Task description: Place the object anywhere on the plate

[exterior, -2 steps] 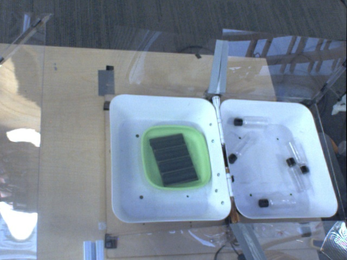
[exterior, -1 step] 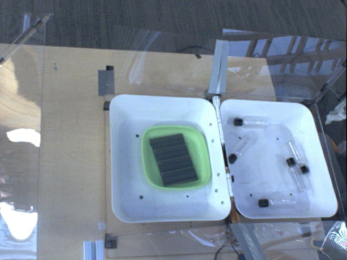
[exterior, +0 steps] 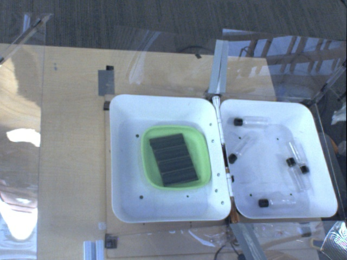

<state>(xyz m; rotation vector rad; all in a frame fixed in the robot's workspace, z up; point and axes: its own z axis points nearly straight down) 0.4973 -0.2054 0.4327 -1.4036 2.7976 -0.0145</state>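
You see the green plate (exterior: 147,164) sitting in the middle of the left bin (exterior: 122,145), and the dark grey ridged block (exterior: 173,160) already lies flat on it, well inside the raised rim. The block is turned at a slight angle, its long side running from upper left to lower right, and its ridges cross it from side to side. In the right bin (exterior: 321,191) you find five clear vials with black caps. One lies near the top edge (exterior: 252,122), and one is tilted close to the left wall (exterior: 239,147). Two lie just beside each other toward the right (exterior: 297,155), and one lies along the bottom (exterior: 276,201). The two bins touch along their shared edge and rest on the pale wooden bench (exterior: 65,145). As for the gripper, you cannot tell from this view whether it is open, closed or gripping anything.
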